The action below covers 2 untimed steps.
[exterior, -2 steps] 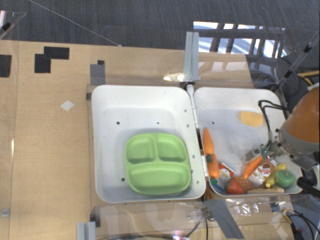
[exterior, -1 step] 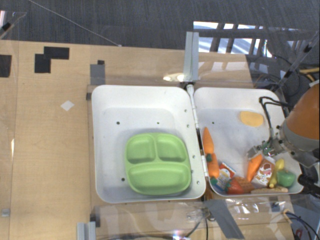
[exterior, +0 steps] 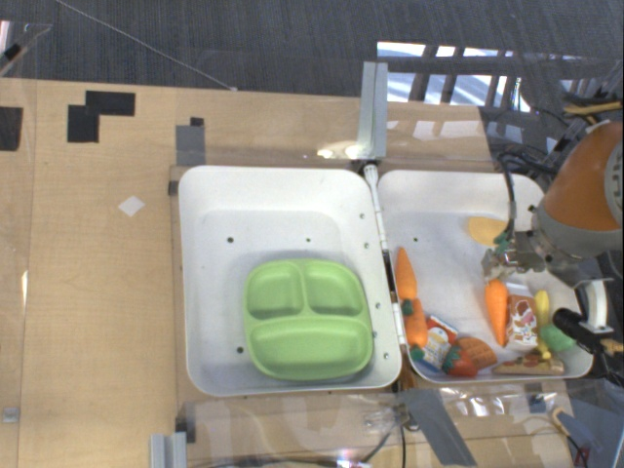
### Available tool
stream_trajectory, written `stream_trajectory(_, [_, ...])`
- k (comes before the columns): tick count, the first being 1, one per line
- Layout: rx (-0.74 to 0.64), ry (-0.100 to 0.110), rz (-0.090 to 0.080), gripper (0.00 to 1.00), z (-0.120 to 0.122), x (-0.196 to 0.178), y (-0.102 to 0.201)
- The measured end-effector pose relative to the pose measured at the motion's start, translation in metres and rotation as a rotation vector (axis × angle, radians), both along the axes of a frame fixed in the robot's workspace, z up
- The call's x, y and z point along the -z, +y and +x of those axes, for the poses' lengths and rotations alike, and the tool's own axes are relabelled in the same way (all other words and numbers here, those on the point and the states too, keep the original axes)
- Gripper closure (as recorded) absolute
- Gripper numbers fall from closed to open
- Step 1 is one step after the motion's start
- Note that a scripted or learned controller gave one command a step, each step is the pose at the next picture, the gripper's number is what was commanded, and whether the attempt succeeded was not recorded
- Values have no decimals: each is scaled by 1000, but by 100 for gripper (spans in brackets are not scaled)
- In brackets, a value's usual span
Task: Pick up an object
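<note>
My gripper point(exterior: 509, 258) hangs low over the right bin point(exterior: 439, 217), reaching in from the right under the orange-banded wrist. Just below it an orange carrot point(exterior: 497, 310) lies lengthwise on the bin floor, its top end close to the gripper tip. I cannot tell whether they touch. A yellow flat piece point(exterior: 485, 229) lies just beyond the gripper. A second carrot point(exterior: 405, 275) rests along the bin's left wall. A small printed packet point(exterior: 522, 324) sits right of the first carrot.
The left bin point(exterior: 210, 213) holds a green divided plate point(exterior: 307, 318). Several small toy foods crowd the right bin's near edge point(exterior: 458, 351), with a yellow piece point(exterior: 542, 306) and a green one point(exterior: 556, 339) at the right. Black cables hang behind the arm.
</note>
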State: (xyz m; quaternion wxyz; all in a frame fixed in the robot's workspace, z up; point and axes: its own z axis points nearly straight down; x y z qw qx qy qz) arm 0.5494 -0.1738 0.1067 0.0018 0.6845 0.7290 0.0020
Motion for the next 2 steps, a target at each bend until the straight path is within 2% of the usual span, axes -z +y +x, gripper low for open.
stream_trajectory(1, [60,0,-1,100,0,-100,47])
stream_trajectory(2, [52,-3,-2,100,2,-111,48])
